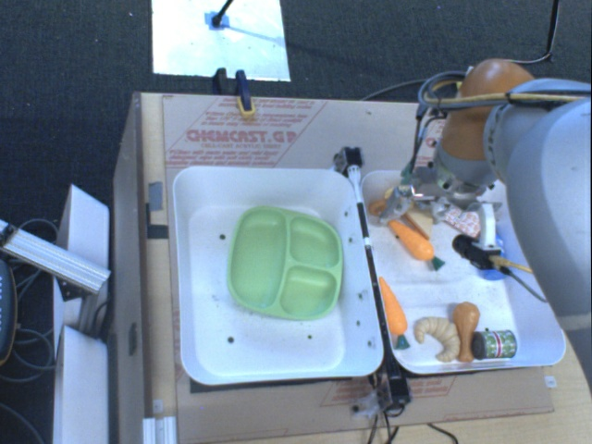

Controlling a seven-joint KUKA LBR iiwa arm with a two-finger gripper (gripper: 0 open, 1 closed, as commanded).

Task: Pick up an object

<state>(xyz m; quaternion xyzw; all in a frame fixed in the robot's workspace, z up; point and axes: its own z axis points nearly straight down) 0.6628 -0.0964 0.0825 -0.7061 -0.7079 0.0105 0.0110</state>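
Carrot (413, 240) beneath end effector (413, 195), grip state unclear; second carrot (393, 311), croissant (440, 336), can (495, 344) nearby

The grey arm (541, 155) hides the right white bin's (518, 354) far corner; the claw (412, 197) is blurred, its grip perhaps unreadable.

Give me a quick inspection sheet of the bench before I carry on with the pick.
Surface: two shallow white bins side by side, left white bin, right white bin.
Job's things: two orange toy carrots, tan toy croissant, brown toy drumstick, small green-labelled can, all in the right bin.
Clutter: green divided plastic plate in the left bin.
Gripper: gripper low over the right bin's far end; nothing seen held.
Cables: black cable beyond the bench.
Surroundings: dark carpet, white sheet.
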